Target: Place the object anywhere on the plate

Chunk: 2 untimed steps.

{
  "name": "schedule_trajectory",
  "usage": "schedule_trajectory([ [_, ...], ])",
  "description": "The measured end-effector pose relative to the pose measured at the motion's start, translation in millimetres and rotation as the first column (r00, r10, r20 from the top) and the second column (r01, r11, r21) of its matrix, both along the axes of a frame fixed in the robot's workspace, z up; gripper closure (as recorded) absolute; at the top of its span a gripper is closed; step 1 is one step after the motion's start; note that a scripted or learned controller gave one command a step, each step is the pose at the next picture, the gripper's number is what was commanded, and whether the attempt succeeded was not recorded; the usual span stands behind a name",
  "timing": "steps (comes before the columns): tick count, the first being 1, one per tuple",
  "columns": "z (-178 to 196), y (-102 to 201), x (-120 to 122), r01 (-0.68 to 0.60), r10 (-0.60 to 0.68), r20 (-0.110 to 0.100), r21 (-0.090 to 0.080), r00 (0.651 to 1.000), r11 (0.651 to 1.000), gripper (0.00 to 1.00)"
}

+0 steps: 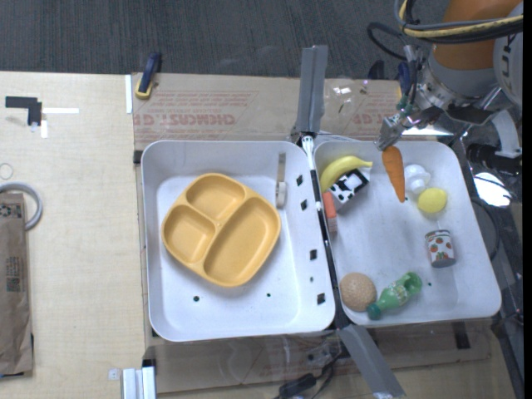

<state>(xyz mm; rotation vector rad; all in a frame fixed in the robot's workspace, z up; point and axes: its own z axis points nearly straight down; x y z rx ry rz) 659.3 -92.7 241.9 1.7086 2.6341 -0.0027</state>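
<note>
Already the gripper (391,135) pinches the carrot (394,173) by its top above the right bin (465,298), leaving the carry to the yellow plate (220,229).

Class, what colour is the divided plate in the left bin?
Yellow-orange plate, seen in the camera view.

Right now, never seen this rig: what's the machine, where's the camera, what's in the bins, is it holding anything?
One camera looks down at a slant on two shallow white bins. The grey robot arm with an orange band reaches in from the right. Its end effector pinches the top of a long orange carrot, which hangs over the right bin. That bin also contains a yellow banana, a yellow lemon, a small can, a green bottle and a tan ball. The left bin contains a yellow three-compartment plate, the target.
</note>
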Motion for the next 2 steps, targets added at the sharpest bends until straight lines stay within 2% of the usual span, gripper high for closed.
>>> schedule_trajectory([
  [1, -3, -35, -24, 0.062, -0.062, -0.001, 0.000, 0.998, 0.998, 1.00],
  [2, -77, -12, -62, 0.184, -0.184, -0.002, 0.001, 0.983, 0.983, 1.00],
])
